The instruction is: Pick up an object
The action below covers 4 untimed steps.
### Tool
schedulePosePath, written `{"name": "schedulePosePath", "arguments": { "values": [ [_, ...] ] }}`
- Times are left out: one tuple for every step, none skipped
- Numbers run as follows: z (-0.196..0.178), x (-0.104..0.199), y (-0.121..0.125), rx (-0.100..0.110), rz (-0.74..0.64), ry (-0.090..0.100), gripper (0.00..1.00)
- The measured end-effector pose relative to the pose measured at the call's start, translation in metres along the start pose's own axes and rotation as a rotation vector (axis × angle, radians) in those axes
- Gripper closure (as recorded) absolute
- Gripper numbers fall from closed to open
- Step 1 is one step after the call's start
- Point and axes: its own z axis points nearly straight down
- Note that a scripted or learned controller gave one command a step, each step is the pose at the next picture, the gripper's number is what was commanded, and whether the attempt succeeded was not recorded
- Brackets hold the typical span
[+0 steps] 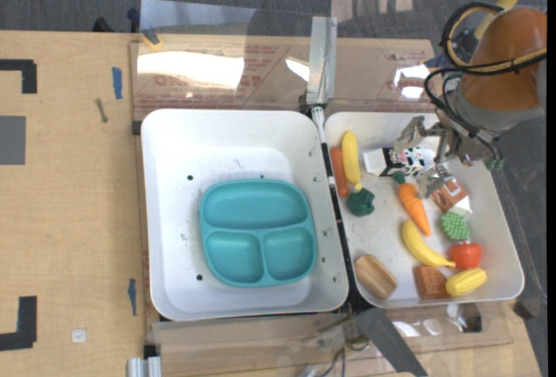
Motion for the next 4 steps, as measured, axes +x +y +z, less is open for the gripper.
{"name": "schedulePosePath", "arguments": {
  "values": [
    [0.002,0.006,0.004,-0.002,0.009,0.004,0.0],
    [0.029,0.087,0.045,-0.015,-0.153,0.028,0.0],
    [0.026,0.117,0.072,-0.012,-0.146,0.02,0.0],
    [0.014,0.113,0.072,-0.009,-0.147,0.011,1.0]
  ]
}}
